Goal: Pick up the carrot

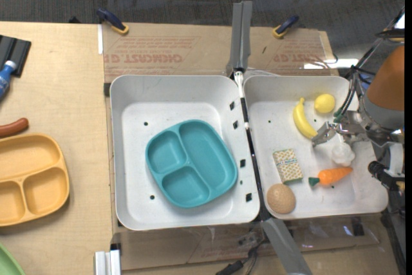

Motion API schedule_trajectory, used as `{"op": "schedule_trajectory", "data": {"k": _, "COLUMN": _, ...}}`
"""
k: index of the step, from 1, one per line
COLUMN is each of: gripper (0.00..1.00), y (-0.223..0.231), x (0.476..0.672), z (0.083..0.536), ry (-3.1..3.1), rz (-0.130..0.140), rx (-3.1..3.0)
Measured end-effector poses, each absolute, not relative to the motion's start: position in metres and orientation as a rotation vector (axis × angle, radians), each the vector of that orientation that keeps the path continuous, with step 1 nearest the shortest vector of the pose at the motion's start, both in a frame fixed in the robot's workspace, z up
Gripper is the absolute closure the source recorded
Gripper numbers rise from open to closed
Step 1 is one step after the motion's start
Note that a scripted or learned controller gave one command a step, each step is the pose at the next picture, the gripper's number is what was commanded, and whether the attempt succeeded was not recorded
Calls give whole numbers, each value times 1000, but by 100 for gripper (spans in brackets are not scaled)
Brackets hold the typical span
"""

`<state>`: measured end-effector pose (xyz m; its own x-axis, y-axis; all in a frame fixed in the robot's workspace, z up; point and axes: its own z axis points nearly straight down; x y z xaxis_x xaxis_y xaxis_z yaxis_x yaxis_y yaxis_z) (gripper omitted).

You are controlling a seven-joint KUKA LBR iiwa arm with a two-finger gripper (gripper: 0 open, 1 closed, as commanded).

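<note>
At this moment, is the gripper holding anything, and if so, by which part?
Nothing is held. The gripper hovers over the right bin just beside the banana, with no object between its fingers. The carrot lies untouched on the bin floor below it.

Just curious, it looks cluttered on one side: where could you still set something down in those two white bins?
The left bin has bare floor around the teal plate, widest along its top edge. The right bin is crowded: banana, lemon, box, egg, carrot and the gripper. Its upper left corner stays bare.
</note>
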<state>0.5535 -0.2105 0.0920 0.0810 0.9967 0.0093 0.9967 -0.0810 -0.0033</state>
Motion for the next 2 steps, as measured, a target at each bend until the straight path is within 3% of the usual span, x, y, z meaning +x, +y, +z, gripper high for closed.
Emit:
{"op": "schedule_trajectory", "data": {"k": 1, "gripper": 0, "y": -213, "x": 491, "z": 91, "ry": -2189, "rz": -7, "rx": -2240}}
{"op": "schedule_trajectory", "data": {"k": 2, "gripper": 0, "y": -187, "x": 478, "z": 92, "ry": -2583, "rz": -1, "rx": -1786}}
